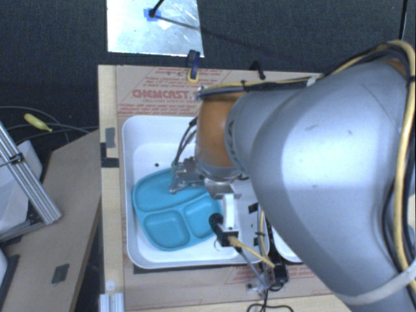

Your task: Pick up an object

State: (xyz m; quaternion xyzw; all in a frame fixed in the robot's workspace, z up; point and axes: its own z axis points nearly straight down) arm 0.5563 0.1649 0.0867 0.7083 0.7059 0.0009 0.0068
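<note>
Because the arm [325, 174] reaches in from the right and bends down over the bench, its grey bulk covers most of the right-hand side, and the wrist with its orange band [211, 132] hangs straight down into the left bin [140, 142]; that posture reads as a descent aimed at whatever lies in the bin, though this is a judgement rather than something seen. The white bin sits on a board printed in red [156, 86], shallow-walled, so that a top-down reach can get at its floor; a rounded white edge of the second bin [286, 255] peeks out below the arm. Inside the left bin lies a blue divided tray [169, 213], flat on the floor toward the near wall, its compartments facing up and bare as far as can be made out; it is the one object in view to pick. The gripper [185, 177] is down at the tray's far rim, touching or just above it, which I cannot settle; whether it is spread or closed, or has hold of the tray, I cannot tell, since the wrist and cabling hide that end.
</note>
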